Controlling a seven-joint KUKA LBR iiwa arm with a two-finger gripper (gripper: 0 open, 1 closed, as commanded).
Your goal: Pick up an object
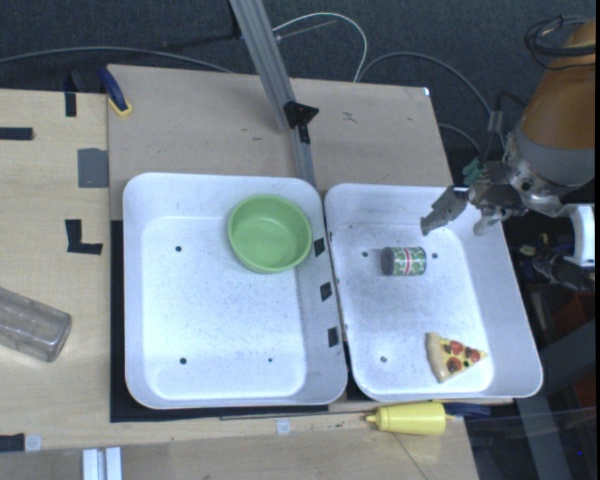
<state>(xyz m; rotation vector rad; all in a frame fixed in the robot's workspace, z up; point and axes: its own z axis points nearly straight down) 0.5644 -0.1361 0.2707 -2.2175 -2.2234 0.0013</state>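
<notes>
Hovering with fingers spread and nothing between them, the tool (pixel 462 211) is seen over the right bin (pixel 500 298) at its 1 o'clock corner. A small can (pixel 405 261) is found lying just beside it, at 7 o'clock.

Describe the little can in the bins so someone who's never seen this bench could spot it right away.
Look in the right-hand white bin, the one nearest the grey and orange arm. The small can lies on its side in the upper half. Its only neighbour there, the pizza slice toy, is a flat triangle; the can is a cylinder with a red and green label.
</notes>
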